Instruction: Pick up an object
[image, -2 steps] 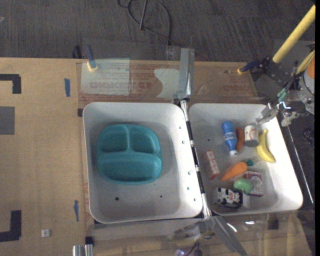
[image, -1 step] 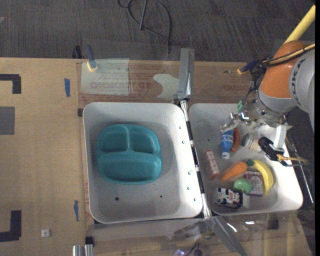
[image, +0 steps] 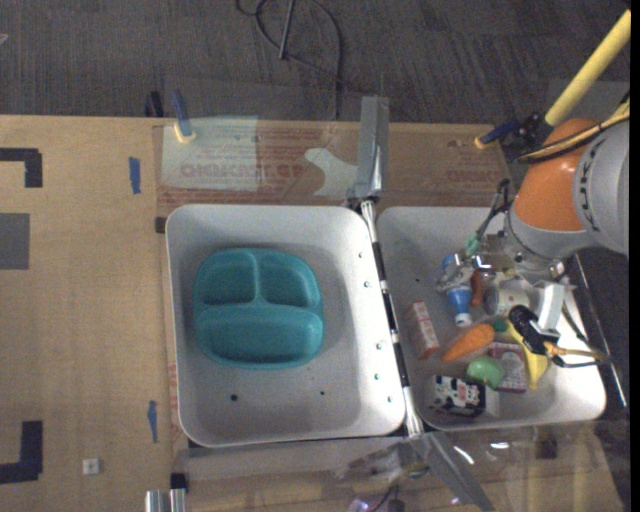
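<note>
- Nearest the camera, at about five o'clock in the right bin (image: 590, 395), lies a small black-and-white box (image: 459, 395) close to the bin's near wall.
- Just beyond it, a green lump (image: 485, 370) sits touching a yellow banana (image: 533, 357), which has a dark tip.
- An orange carrot (image: 468, 341) lies tilted near the bin's middle, its thick end toward three o'clock.
- At nine o'clock of the carrot, a slim reddish-brown packet (image: 424, 329) lies along the bin's left side.
- The left bin (image: 290, 410) holds a teal divided plate (image: 258, 306), turned face down or up I cannot tell, sitting slightly toward nine o'clock of that bin's middle.
- At twelve o'clock of the carrot, a small blue-and-white bottle (image: 460, 303) lies beside a brownish piece too small to name.
- The claw (image: 468, 264) hangs low over this cluster, just above the bottle; whether it is wide or narrow I cannot tell, and nothing is plainly seen held in it.
- The grey arm (image: 600, 190) with its orange band comes in from three o'clock.
- Farthest away, the brown tabletop (image: 80, 330) carries a clear sheet (image: 225, 150) at twelve o'clock of the left bin.
</note>
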